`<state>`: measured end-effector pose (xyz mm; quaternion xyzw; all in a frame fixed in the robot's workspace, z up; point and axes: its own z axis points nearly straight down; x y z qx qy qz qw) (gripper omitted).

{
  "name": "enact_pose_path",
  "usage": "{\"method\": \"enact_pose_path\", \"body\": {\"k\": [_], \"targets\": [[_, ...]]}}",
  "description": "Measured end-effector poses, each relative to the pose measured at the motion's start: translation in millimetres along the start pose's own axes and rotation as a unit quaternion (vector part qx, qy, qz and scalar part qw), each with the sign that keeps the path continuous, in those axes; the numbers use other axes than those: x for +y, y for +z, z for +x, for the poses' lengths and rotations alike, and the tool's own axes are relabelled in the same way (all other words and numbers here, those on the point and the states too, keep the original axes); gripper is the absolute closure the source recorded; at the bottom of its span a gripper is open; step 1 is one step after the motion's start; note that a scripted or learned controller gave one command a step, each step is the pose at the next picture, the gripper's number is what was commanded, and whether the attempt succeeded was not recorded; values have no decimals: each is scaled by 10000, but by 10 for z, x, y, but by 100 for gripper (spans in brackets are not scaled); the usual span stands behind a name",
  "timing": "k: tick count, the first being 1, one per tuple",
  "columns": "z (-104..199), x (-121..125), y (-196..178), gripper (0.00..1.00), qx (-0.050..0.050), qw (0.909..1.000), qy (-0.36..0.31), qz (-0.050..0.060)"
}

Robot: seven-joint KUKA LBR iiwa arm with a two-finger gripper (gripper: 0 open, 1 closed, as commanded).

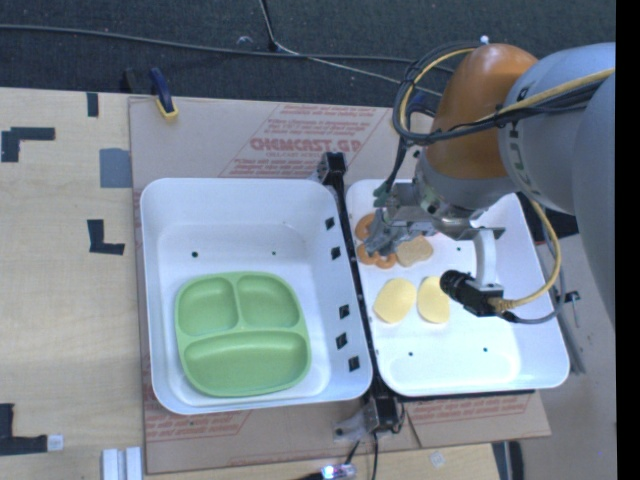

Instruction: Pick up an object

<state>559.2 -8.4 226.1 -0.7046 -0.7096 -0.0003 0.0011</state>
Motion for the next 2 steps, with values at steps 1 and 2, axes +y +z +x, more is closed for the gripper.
{"method": "enact_pose_path", "body": {"k": [1, 2], "targets": [[421, -97, 26, 100, -7, 10000, 9, 8], [917, -203, 131, 100, -7, 10000, 3, 12]]}}
